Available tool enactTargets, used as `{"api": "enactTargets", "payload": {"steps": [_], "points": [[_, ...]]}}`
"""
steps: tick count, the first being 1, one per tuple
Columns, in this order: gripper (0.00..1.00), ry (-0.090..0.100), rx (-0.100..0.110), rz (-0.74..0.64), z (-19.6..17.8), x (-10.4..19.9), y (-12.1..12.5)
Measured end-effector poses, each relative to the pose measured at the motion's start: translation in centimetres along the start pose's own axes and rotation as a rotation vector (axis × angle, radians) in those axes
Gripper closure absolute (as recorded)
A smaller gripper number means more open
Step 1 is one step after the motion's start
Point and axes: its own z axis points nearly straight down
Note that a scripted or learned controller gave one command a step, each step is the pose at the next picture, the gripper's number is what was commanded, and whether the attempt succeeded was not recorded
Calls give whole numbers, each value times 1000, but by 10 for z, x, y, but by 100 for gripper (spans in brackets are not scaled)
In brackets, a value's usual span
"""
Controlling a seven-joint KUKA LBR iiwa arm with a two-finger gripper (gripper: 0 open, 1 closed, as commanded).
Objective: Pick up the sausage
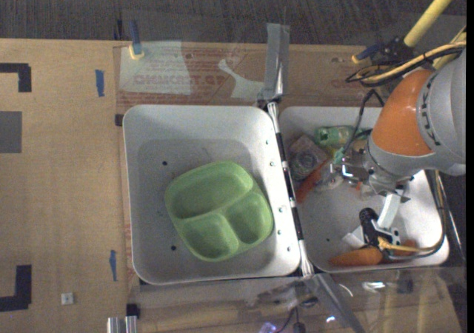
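One reddish sausage (311,179) lies slantwise just left of the gripper (346,173), whose state cannot be told.

Faint reddish lettering is being shown on the cardboard panel (185,72) behind the left bin (141,139); no word of it is being made out.

Plate (218,209): light green
Bins (141,176): white
Carrot (357,256): orange
Bench (59,198): tan, with black marks and blue tape
Arm (404,128): grey, orange band
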Motion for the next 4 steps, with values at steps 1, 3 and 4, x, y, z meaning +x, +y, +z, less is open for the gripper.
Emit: {"api": "enactTargets", "payload": {"steps": [1, 3, 4], "points": [[0, -5, 27, 165, 2, 21, 63], [100, -2, 7, 57, -3, 23, 74], [100, 0, 1, -35, -99, 58, 59]]}}
